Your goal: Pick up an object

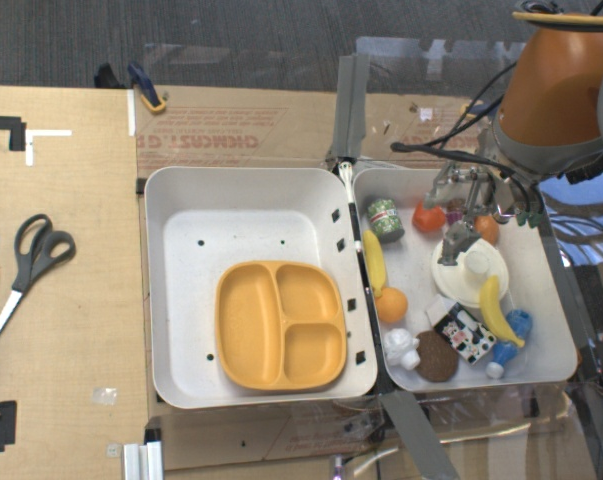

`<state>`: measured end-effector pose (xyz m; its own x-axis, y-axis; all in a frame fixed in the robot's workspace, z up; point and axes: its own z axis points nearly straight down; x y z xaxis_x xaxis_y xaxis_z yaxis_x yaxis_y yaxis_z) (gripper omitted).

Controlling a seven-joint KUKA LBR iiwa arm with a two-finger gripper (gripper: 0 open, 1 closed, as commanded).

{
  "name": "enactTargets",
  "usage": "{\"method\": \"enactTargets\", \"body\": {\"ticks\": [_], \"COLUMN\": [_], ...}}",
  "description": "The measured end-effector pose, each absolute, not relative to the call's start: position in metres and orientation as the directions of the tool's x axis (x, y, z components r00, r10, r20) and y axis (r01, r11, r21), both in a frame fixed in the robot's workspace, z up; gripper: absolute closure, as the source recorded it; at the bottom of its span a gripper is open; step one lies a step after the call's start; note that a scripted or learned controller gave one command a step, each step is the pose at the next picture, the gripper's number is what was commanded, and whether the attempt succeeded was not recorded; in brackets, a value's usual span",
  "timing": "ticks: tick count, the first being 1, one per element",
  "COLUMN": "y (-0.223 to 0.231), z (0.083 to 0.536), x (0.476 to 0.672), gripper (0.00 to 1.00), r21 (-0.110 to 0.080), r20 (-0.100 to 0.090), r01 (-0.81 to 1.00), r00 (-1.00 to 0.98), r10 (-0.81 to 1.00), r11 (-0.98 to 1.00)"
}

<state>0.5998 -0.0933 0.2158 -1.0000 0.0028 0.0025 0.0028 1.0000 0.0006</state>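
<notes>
The pincer hangs low in the right bin, its metal fingers pointing down just above the white plate. From this slanted view I cannot tell whether it is spread or pressed together, and nothing can be seen caught in it. So the pick looks not yet done: the arm is down among the objects, but lifting one clear is all still ahead.

Taking the white plate as the landmark, the candidates lie close around it. A red object and an orange ball sit just behind the plate, on either side of the pincer. A green can lies further to the plate's left, with a yellow banana along the bin wall beside it. A second banana lies across the plate's near edge. In front of the plate are an orange, a black-and-white patterned box, a brown round object and a blue toy. Which one is meant I cannot say; the red object and the orange ball are nearest the pincer.

Well to the plate's left, the left bin holds a yellow divided tray. Beyond it the wooden counter carries scissors. Brown cardboard lies behind the bins, and dark carpeted floor beyond that.
</notes>
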Motion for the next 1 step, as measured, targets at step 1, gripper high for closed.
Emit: {"method": "enactTargets", "body": {"ticks": [1], "y": [-0.1872], "z": [0.1924], "x": [0.5520], "gripper": [0.00], "r21": [0.000], "r20": [0.000], "r01": [0.024], "r00": [-1.000], "r10": [0.024], "r11": [1.000]}}
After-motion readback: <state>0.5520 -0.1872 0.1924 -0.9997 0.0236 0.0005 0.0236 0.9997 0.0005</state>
